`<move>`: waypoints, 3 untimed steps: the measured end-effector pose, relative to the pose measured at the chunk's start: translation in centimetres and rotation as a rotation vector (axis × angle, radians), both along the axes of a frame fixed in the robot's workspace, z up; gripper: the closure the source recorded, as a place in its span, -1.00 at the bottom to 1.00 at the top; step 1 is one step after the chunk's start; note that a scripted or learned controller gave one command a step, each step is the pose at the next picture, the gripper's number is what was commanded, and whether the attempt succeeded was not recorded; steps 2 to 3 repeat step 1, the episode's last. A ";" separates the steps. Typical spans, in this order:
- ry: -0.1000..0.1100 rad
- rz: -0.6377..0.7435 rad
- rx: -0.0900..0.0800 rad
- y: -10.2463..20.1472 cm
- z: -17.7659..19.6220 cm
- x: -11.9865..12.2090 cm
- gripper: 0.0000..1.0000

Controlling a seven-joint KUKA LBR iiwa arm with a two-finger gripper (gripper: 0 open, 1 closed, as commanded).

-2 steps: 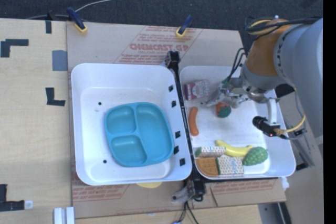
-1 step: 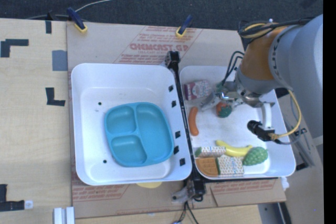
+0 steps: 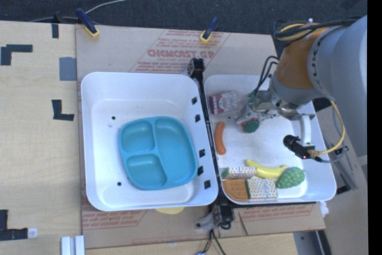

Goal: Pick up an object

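A grey robot arm reaches into the right of 2 white bins (image 3: 310,188). Its gripper (image 3: 250,121) sits low over a small green object (image 3: 251,126); whether it grips cannot be told. A pink packet (image 3: 223,102) lies just beside, so a closing grasp might snag it.

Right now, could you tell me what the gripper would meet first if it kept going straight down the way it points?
Probably the small green object right under the gripper, lying on the floor of the right bin; depth is hard to judge from above.
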State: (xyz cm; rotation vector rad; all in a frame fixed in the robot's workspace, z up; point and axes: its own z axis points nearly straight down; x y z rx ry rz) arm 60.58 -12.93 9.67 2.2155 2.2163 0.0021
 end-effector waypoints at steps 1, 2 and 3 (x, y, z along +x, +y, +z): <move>0.008 0.002 0.005 7.1 8.8 -5.8 1.00; 0.008 0.002 0.005 7.1 8.8 -5.8 1.00; 0.008 0.002 0.005 7.1 8.8 -5.8 1.00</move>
